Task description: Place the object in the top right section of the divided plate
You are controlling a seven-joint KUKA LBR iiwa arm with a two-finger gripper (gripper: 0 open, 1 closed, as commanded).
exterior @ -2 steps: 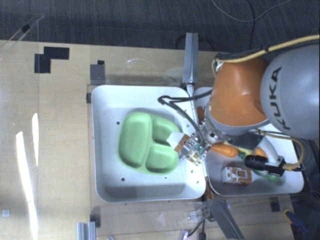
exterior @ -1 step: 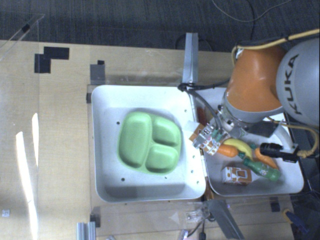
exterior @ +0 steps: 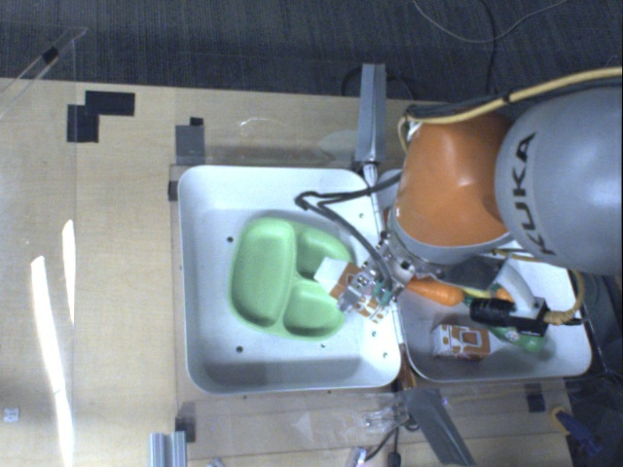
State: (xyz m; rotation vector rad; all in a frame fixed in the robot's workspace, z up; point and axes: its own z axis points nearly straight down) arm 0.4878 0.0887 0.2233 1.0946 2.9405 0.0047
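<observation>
The gripper (exterior: pixel 362 290) hangs at the plate's (exterior: pixel 263 275) right edge; whether it grips anything I cannot tell. A pale object (exterior: pixel 331 272) lies on the plate's right side beside it. A carrot (exterior: pixel 433 291) lies in the right bin (exterior: pixel 574 358).

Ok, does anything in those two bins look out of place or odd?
Nothing stands out. The green plate lies flat in the left bin, the gripper is at the plate's right edge, and a carrot lies in the right bin.
</observation>
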